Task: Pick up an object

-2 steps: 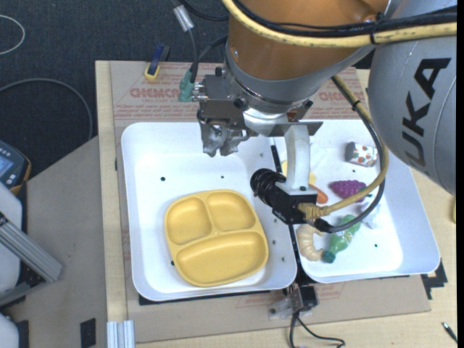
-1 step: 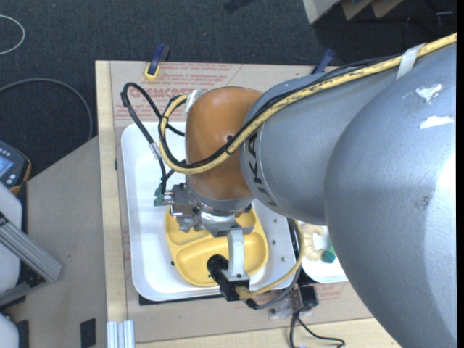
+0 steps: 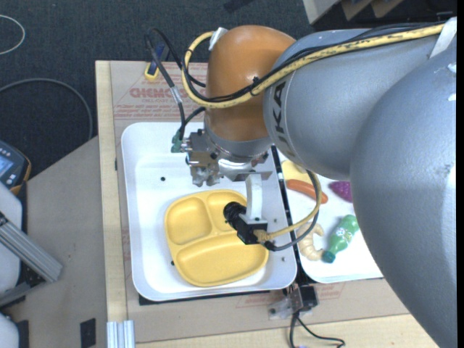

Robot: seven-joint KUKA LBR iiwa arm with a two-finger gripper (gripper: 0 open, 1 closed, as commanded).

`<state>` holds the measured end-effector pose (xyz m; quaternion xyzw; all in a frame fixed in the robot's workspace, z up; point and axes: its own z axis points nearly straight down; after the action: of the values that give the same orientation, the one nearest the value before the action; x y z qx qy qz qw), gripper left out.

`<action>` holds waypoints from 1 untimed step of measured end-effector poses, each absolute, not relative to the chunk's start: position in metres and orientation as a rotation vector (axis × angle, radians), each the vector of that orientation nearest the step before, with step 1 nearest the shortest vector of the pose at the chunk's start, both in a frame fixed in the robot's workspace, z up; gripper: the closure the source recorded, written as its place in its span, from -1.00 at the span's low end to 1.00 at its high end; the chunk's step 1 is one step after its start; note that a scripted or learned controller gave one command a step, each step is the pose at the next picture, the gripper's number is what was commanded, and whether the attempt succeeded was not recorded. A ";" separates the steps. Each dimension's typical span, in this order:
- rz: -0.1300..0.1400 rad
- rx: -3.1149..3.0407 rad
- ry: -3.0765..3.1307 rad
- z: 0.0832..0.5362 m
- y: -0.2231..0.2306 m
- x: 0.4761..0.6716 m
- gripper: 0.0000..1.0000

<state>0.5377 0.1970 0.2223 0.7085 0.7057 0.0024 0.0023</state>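
Hanging over the left bin (image 3: 141, 194), the gripper (image 3: 206, 167) sits just past the far edge of a yellow divided plate (image 3: 210, 259), which lies flat at the near side of that bin. Can't tell if the gripper is released or clenched, since the wrist hides it. Over in the right bin (image 3: 359, 270) there's a green bottle (image 3: 341, 238), an orange carrot-looking thing (image 3: 303, 188), a purple bit (image 3: 341, 190) and a beige piece (image 3: 312, 246).

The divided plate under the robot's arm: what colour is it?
The divided plate is plain yellow, seen best in the camera view.
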 end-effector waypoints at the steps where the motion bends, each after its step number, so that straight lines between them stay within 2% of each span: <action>1: -0.015 2.226 2.223 0.126 0.199 0.559 1.00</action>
<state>0.5589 0.1986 0.1258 0.7076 0.7066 -0.0046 -0.0023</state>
